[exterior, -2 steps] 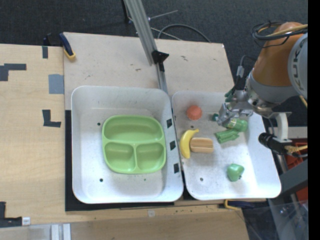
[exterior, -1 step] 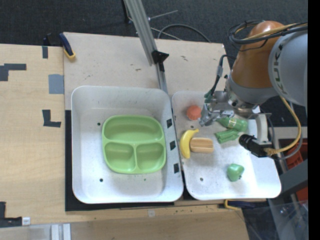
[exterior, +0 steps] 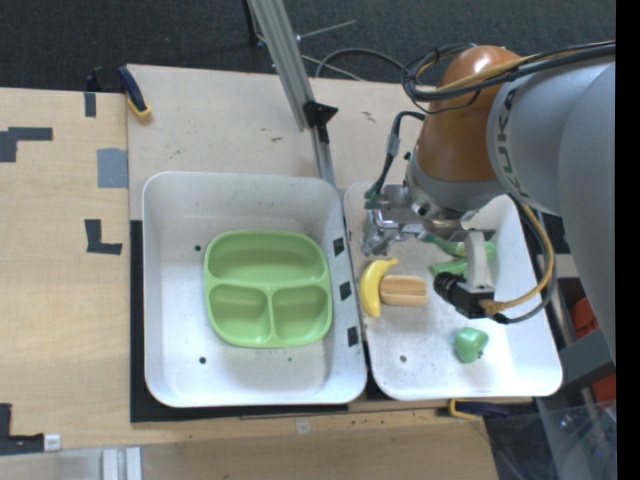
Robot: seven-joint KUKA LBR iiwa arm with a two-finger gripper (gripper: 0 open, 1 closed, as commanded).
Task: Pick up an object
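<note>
The gripper (exterior: 384, 234) hovered just above the banana (exterior: 372, 286), open or closed I could not tell, and needed to straddle its narrow width, clear of the adjacent wooden block (exterior: 405, 291).

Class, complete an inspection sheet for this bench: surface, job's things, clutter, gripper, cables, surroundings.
Surface: wooden bench with white left bin and right bin side by side.
Job's things: banana, wooden block, small green object in right bin; green divided plate in left bin.
Clutter: grey tape patch on bench.
Gripper: gripper low over right bin, beside banana's upper end.
Cables: black cables looped by arm's orange band.
Surroundings: metal rail, blue clamp at bench's far edge.
</note>
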